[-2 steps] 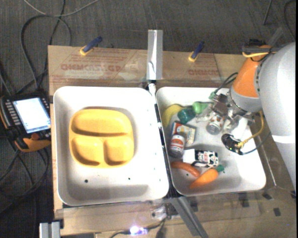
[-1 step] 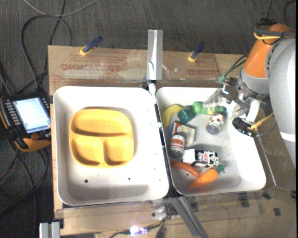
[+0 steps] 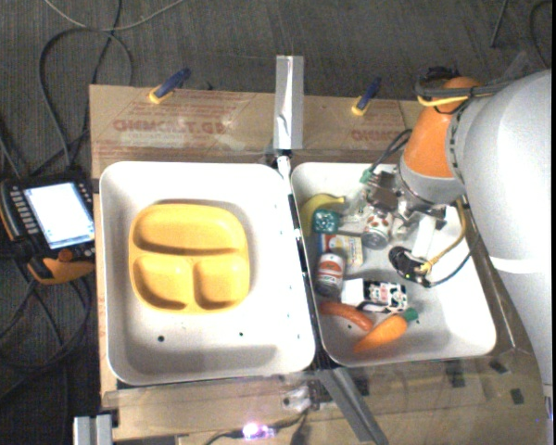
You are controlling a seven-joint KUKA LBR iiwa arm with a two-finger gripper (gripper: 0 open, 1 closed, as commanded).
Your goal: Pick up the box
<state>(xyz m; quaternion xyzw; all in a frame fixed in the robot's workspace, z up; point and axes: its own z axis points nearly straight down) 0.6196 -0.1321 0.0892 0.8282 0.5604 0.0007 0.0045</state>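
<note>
The end effector, grip state impossible to tell, hovers over the clutter, with the small black-and-white printed cardboard box lying just below it, long axis sideways.

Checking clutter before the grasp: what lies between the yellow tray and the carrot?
In the camera view, between tray and carrot: both bins' adjoining walls and a red sausage-like item.

A grey arm with an orange band is reaching from three o'clock into the right bin, its gripper hovering over cluttered items: a box, a carrot. A yellow tray is sitting in the left bin.
</note>
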